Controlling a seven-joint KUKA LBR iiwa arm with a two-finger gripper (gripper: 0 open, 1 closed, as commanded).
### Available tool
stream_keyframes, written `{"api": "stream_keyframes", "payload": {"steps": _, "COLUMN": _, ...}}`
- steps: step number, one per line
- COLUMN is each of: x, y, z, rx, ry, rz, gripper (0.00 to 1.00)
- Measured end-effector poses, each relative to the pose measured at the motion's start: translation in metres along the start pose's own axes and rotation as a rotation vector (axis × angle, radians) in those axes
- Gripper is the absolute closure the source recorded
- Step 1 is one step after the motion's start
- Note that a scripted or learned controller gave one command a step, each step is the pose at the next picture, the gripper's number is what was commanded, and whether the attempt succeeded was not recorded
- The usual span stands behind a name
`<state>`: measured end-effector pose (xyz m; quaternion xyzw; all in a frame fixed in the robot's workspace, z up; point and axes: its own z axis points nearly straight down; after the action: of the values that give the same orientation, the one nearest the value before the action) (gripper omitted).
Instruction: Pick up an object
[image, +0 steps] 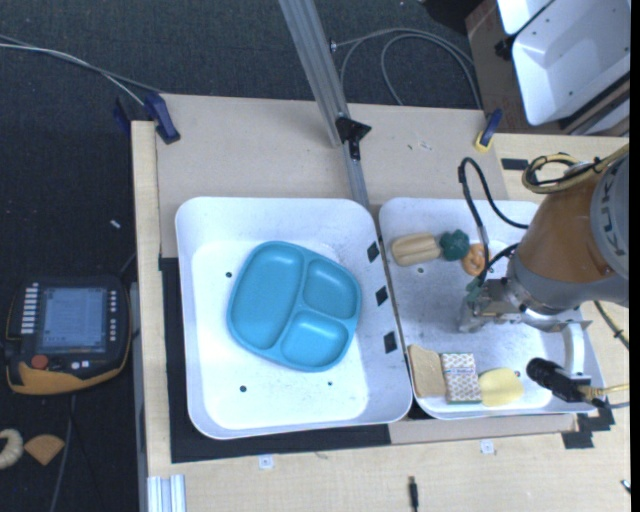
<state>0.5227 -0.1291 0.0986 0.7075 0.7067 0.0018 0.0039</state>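
The arm reached into the right bin (425, 215) and its pincer (484, 308) was down low, close to the white floor of that bin. From where I stood I could not tell if the pincer was clenched or released, and I saw nothing caught in it. So the job looked not done: no thing was lifted yet. The toys all lay in the bin. A tan block (414, 248) with a green lump (455, 243) at its end lay a bit beyond the pincer, toward the far wall. A small orange thing (474, 261) sat just beside the arm, on that same far side. On the near side of the pincer lay a flat tan piece (427, 370), a speckled square (459, 377) and a yellow sponge (500, 386), all in a row by the near wall. A blue tray (293, 304) rested alone in the left bin (215, 420), well apart from the pincer. I think the pincer had to close on one toy and lift it.
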Motion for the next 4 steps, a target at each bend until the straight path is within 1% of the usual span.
{"api": "stream_keyframes", "payload": {"steps": 1, "x": -0.007, "y": 0.005, "z": -0.046, "rx": 0.003, "ry": 0.002, "rz": -0.002, "gripper": 1.00}}
{"api": "stream_keyframes", "payload": {"steps": 2, "x": -0.010, "y": 0.000, "z": -0.092, "rx": 0.003, "ry": 0.002, "rz": -0.002, "gripper": 1.00}}
{"api": "stream_keyframes", "payload": {"steps": 3, "x": -0.017, "y": 0.007, "z": -0.141, "rx": 0.001, "ry": 0.001, "rz": -0.002, "gripper": 1.00}}
{"api": "stream_keyframes", "payload": {"steps": 4, "x": 0.038, "y": 0.020, "z": -0.129, "rx": 0.010, "ry": 0.005, "rz": -0.007, "gripper": 1.00}}
